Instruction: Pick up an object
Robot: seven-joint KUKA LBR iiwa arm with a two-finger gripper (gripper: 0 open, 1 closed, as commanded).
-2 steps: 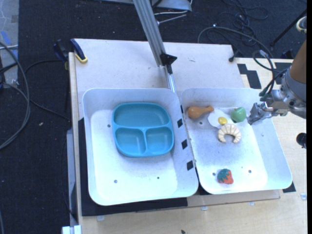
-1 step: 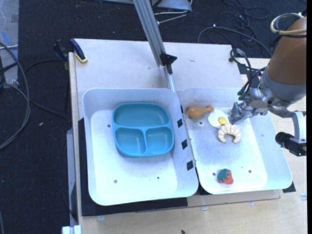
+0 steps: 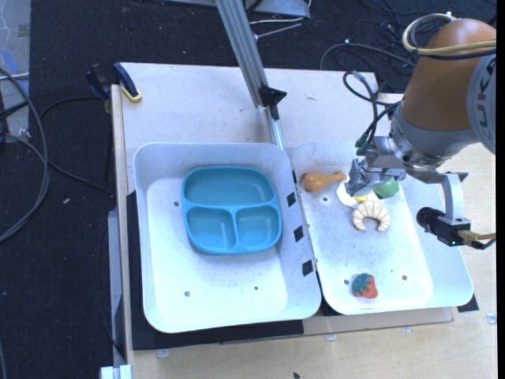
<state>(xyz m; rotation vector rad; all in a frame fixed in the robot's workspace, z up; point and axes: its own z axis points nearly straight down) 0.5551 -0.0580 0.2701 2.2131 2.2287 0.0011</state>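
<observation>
The left bin (image 3: 158, 290) carries a blue divided plate (image 3: 233, 209) with three compartments, lying flat near the bin's far edge and toward its right wall. It sits apart from the pickable pieces and does not look like the thing being gone for.

The right bin (image 3: 418, 287) holds the small objects. Nearest its left wall, at the far end, lies a tan toy drumstick (image 3: 319, 181), thick end toward the wall. Just right of it a white disc-like piece (image 3: 346, 197) is half covered by the gripper. A toy croissant (image 3: 371, 216) lies just on the near side of that, curved, roughly mid-bin. A green piece (image 3: 387, 186) shows at the gripper's right side, too hidden to name. Alone near the bin's near edge sits a toy strawberry (image 3: 364, 285), red with a green top.

The gripper (image 3: 361, 181) is low over the far part of the right bin, among the drumstick, white piece, croissant and green piece. I cannot tell how it is set, nor whether it has anything. By its position it appears to be trying for one of that crowded group, probably the white or green piece. With the pieces so close together, a neighbour could easily be nudged.
</observation>
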